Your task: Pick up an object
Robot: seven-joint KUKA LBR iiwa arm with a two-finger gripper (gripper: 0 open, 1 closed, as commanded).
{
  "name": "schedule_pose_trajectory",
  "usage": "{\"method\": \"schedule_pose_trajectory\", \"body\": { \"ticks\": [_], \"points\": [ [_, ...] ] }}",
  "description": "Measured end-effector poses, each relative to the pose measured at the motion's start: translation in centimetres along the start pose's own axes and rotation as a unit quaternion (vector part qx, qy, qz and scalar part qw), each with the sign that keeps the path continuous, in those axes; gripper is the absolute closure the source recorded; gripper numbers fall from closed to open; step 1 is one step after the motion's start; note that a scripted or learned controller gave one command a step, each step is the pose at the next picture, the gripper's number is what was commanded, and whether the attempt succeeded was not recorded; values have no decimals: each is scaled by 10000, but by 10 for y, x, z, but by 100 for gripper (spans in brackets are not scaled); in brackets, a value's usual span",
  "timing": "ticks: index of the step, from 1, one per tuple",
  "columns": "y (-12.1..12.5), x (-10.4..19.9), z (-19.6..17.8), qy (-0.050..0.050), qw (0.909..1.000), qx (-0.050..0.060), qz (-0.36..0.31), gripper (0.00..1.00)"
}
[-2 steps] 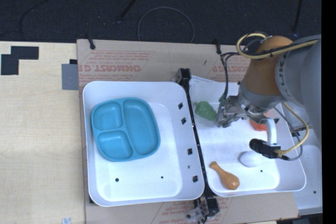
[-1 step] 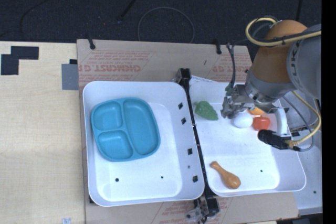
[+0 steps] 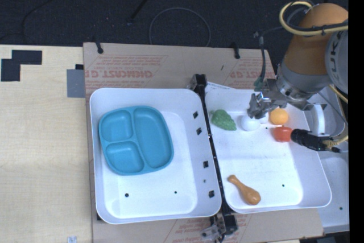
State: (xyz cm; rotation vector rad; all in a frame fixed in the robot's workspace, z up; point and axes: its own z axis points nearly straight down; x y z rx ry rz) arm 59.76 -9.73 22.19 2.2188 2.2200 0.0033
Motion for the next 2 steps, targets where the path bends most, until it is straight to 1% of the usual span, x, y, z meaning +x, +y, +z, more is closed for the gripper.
{"method": "schedule_pose_trajectory", "body": {
  "ticks": [1, 2],
  "points": [
    [-9, 49, 3, 12, 10000, 38, -14, 100],
    [-28, 89, -5, 14, 10000, 40, -16, 100]
  ]
}}
